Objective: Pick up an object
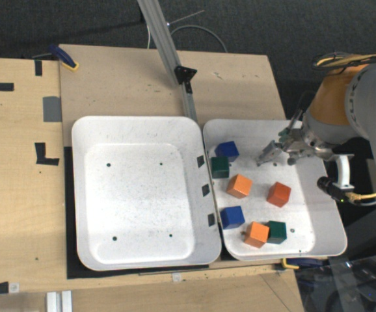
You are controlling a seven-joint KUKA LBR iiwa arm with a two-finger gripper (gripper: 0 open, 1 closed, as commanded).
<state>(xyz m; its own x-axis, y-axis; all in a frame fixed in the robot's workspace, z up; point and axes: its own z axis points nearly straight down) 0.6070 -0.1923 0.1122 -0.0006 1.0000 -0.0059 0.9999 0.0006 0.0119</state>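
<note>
The right bin holds several small cubes. A blue cube and a dark green cube sit near its left wall. An orange cube and a red cube lie in the middle. Toward the front are another blue cube, an orange cube and a green cube. My gripper hovers over the bin's back part, above and behind the red cube. It is open, with its fingers spread and nothing between them.
The left bin stands beside the right one, and their walls meet in the middle. A slanted metal pole runs down to the bins' back edge. The arm's orange band is at the right.
</note>
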